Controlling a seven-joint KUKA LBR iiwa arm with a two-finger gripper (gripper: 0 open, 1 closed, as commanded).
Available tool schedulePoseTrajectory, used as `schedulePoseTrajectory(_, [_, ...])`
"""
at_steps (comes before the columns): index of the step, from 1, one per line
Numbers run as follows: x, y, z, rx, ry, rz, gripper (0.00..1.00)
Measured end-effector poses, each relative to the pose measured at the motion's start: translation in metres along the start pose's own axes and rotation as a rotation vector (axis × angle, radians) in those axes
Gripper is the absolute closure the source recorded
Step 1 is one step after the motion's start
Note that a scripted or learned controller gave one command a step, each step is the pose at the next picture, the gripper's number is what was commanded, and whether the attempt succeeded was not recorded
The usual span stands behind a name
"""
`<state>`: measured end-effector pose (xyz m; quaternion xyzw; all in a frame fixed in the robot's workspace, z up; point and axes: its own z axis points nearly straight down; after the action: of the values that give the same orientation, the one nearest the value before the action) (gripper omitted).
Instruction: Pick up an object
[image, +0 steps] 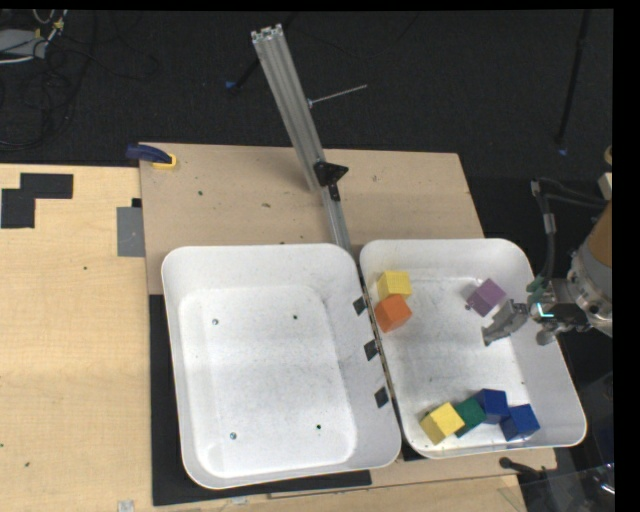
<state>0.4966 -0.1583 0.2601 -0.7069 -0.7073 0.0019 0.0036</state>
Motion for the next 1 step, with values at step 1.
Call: schedulePoseTrajectory(1, [-0.0009,0.0005,-0.0020,-0.005,-0.001,0.003,0.00])
